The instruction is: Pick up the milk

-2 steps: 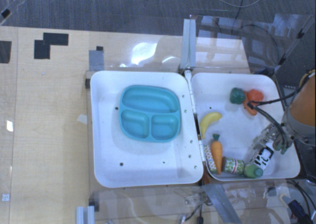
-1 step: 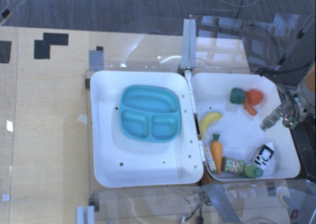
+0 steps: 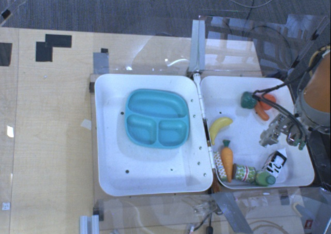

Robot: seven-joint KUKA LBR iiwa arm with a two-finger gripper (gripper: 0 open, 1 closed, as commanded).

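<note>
Hovering over the right bin (image 3: pixel 305 176), the end effector (image 3: pixel 282 135) hangs off the grey arm (image 3: pixel 315 98) that enters from the right; whether it is spread or closed cannot be told at this angle, and nothing is seen in its grasp. The milk (image 3: pixel 275 164), a small black-and-white carton, lies tilted on the bin floor just below the end effector, near the bin's lower right corner and apart from the metal tool above it. Beside the carton to the left rests a bottle (image 3: pixel 251 174) with a green cap, lying along the bin's lower wall. A carrot (image 3: pixel 226 156) stands next to it, and a banana (image 3: pixel 220 126) lies above the carrot near the divider. A dark green vegetable (image 3: pixel 249 100) and an orange piece (image 3: pixel 264 109) sit toward the bin's upper part. The left bin (image 3: pixel 108 140) holds a blue divided plate (image 3: pixel 157 118) at its centre. Both bins rest on the wooden worktop (image 3: pixel 46 124).
</note>
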